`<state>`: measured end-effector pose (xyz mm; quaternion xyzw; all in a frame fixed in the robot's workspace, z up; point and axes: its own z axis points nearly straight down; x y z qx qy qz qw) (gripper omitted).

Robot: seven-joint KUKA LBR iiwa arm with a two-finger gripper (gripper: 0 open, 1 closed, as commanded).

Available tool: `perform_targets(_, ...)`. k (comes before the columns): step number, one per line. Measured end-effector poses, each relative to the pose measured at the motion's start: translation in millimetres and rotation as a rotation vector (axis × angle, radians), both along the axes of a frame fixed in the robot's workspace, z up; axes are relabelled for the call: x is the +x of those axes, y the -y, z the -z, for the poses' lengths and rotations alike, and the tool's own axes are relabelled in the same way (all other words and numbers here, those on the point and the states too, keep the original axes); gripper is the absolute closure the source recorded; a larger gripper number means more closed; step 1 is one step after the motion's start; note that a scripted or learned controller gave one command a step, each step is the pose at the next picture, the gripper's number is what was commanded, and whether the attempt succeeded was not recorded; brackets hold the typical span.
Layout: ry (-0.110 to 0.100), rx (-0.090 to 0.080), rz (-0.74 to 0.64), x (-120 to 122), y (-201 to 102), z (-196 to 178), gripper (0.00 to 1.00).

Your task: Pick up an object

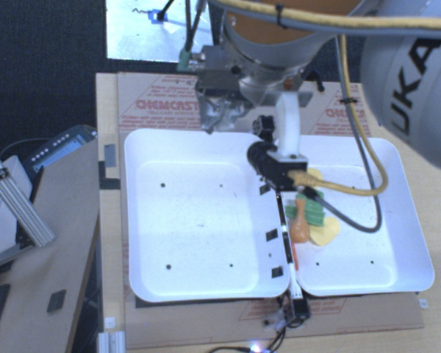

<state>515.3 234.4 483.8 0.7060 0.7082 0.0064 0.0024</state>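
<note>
A small pile of objects lies in the right bin (397, 197) close to the divider. It holds an orange piece (300, 225), a green piece (312, 212), a flat yellow piece (325, 232), and another yellow bit (313, 175) further back. My gripper (220, 115) hangs over the back rim of the left bin (143, 197), up and to the left of the pile. I see nothing held in it. The arm's wrist and a yellow cable (338, 188) cover the back of the right bin.
A black-and-white cable mount (278, 160) sits over the divider between the bins. Brown cardboard (162, 101) lies under both bins. A grey device (59, 147) and a metal rail (15, 201) stand at the left of the bench.
</note>
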Motion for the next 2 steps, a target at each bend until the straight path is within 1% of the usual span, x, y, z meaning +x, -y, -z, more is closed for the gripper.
perform_targets(1, -0.026, -0.012, 0.001, -20, 0, 172, 1.0)
perform_targets(2, 0.006, 0.004, -0.001, -16, 0, -47, 1.0)
